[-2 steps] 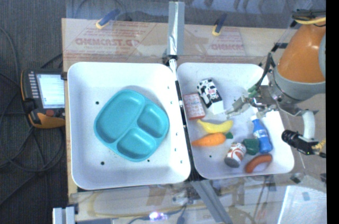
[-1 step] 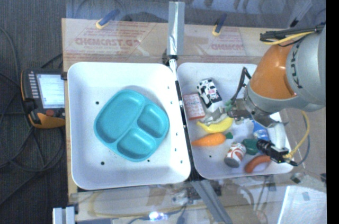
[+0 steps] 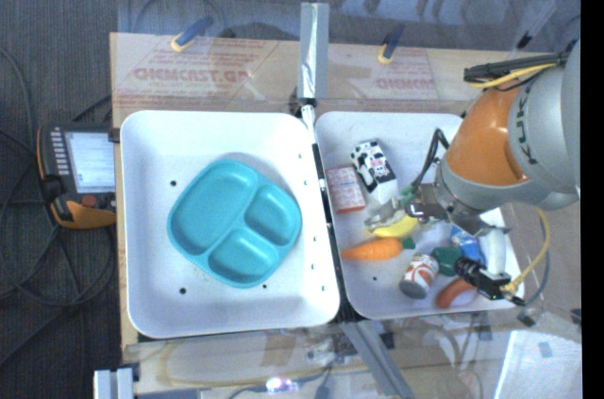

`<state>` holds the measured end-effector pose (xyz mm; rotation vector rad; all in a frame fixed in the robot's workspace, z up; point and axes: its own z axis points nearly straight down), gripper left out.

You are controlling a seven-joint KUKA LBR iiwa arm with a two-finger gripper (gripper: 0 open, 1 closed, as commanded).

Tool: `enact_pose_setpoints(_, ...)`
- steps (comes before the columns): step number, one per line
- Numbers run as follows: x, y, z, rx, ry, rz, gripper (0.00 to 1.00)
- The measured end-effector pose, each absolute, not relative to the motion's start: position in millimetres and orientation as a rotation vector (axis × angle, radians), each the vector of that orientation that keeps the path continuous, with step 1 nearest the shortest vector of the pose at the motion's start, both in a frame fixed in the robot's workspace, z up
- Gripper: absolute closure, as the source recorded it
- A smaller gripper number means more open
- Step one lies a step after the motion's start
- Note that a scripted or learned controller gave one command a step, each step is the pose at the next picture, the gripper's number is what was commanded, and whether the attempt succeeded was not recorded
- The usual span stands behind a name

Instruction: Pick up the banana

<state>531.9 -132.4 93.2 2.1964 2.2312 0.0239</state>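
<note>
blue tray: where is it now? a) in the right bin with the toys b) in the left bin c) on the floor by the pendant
b: the blue tray lies in the left bin, while the banana and carrot lie in the right bin.

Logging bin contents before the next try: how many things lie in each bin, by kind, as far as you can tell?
Left bin:
blue divided plate: 1
Right bin:
banana: 1
carrot: 1
black-and-white carton: 1
small red-labelled box: 1
can: 1
Others under the hand are too cluttered to count.
Total countable: 6
</note>
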Motion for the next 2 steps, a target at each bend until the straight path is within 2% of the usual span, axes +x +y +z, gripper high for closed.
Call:
enact_pose_setpoints(1, 532.4, -133, 102, 2.197, 2.228, 0.025, 1.00)
enact_pose_setpoints(2, 495.5, -88, 217, 2.269, 2.174, -0.005, 1.00)
